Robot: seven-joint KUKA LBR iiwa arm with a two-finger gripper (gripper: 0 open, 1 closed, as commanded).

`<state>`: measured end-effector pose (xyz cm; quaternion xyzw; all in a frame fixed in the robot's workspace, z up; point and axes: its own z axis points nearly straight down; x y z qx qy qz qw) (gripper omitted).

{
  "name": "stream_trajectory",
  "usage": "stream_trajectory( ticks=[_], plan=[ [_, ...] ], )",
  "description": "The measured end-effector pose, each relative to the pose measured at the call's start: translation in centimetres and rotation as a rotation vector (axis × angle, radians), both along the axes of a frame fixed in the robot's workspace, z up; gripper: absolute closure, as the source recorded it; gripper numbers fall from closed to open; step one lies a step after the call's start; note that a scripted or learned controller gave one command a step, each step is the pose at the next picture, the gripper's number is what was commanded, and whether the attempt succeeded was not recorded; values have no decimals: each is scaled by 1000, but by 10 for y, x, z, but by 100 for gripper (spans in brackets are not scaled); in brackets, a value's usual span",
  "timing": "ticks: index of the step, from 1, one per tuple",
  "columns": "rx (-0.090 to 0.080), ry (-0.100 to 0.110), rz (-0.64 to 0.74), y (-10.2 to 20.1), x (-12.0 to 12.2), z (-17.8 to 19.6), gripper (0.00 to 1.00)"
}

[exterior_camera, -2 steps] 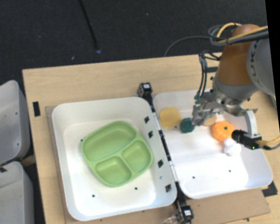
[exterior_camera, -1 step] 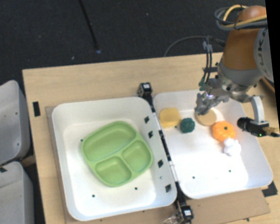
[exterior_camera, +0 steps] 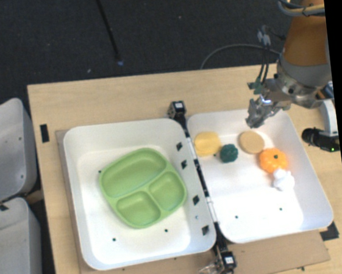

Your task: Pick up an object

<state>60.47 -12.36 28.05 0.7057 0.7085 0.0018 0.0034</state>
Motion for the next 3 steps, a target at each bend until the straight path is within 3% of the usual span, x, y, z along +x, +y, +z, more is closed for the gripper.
stream_trajectory(
  ticks=[2,3],
  plan=[
    [3,7,3,97,-12,5,100],
    [4,8,3,153,-17,-13,100]
  ],
)
